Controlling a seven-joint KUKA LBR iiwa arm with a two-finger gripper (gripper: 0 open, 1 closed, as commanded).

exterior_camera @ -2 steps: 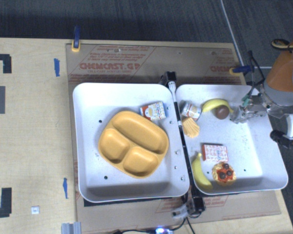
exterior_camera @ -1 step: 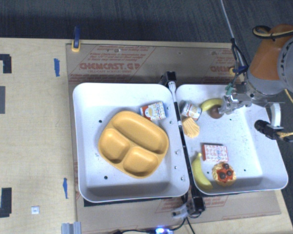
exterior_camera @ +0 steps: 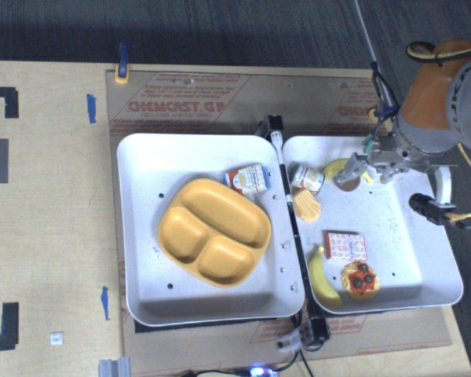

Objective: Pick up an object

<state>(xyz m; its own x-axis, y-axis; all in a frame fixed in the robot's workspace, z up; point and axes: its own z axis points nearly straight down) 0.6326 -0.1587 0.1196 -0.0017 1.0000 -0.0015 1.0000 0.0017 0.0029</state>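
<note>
Glossy yellow three-well tray [exterior_camera: 213, 231] in left bin [exterior_camera: 141, 210]; curved banana [exterior_camera: 322, 277] right.

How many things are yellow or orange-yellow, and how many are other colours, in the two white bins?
Yellow or orange-yellow: 4: tray, banana, brush, lemon-coloured piece
Mixed colours: 4: small carton, can, red-patterned box, tart
Total: 8

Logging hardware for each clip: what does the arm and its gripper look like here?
The arm is grey with a broad orange band above the wrist. Its wrist end is bare grey metal, carrying a small metallic gripper. Thin dark cables, with a touch of blue, run along the wrist, and a black fitting with a white loop sits beside it.
</note>
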